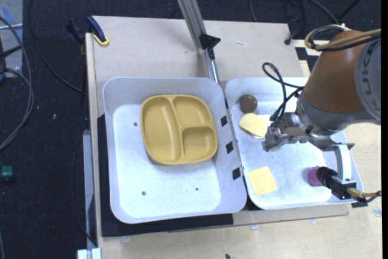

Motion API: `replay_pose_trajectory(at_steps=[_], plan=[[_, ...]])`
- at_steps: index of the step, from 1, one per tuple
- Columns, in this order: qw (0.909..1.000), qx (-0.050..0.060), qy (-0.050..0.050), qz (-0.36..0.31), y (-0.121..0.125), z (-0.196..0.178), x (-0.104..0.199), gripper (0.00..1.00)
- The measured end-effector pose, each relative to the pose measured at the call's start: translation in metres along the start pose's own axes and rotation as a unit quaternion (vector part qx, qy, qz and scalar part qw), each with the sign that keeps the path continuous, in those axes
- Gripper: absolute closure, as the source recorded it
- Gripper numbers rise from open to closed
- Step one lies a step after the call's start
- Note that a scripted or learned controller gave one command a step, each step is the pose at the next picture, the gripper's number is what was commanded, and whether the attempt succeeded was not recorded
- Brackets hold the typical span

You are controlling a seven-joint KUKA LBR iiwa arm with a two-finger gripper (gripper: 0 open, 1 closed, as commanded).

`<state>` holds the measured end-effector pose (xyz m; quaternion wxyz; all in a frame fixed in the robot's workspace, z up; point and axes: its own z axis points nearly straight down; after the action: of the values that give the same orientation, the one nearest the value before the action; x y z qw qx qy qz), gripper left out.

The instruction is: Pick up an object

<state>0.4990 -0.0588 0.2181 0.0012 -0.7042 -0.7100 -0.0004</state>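
Note:
The right bin holds a brown round object at its far left, a pale yellow rounded piece just below it, a flat yellow square near the front, and a purple object at the front right. My gripper hangs over the middle of this bin, just right of the pale yellow piece. Nothing shows between its fingers.
The left bin carries a yellow divided plate. A metal pole slants up from the gap between the bins. The orange-banded arm covers the right bin's far right part. Cables lie beyond the bench.

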Motion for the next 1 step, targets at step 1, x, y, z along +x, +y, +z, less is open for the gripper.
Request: replay_pose_trajectory(at_steps=[1], plan=[[1.0,0.0,0.0,0.0,-0.003,0.0067,0.0536,1.0]])
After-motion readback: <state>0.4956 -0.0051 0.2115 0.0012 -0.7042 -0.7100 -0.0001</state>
